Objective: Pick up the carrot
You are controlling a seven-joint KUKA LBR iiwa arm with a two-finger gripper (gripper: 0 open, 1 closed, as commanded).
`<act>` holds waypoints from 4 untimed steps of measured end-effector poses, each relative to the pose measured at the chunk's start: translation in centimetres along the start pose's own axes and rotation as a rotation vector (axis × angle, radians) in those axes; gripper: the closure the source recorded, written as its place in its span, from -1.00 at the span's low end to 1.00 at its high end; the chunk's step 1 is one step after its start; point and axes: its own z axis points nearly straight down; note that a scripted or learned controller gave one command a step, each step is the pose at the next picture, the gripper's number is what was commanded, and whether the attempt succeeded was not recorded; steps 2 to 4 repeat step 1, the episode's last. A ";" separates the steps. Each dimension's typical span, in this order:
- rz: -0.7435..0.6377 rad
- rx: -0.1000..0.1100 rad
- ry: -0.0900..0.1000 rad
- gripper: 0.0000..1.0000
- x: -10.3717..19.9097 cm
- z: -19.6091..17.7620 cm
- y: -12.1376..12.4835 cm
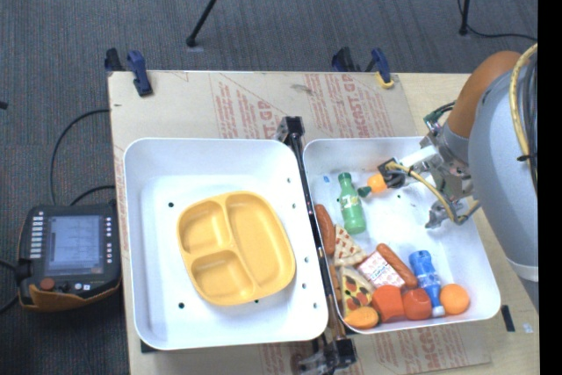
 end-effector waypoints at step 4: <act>-0.006 0.002 -0.002 1.00 0.0 -1.0 -0.1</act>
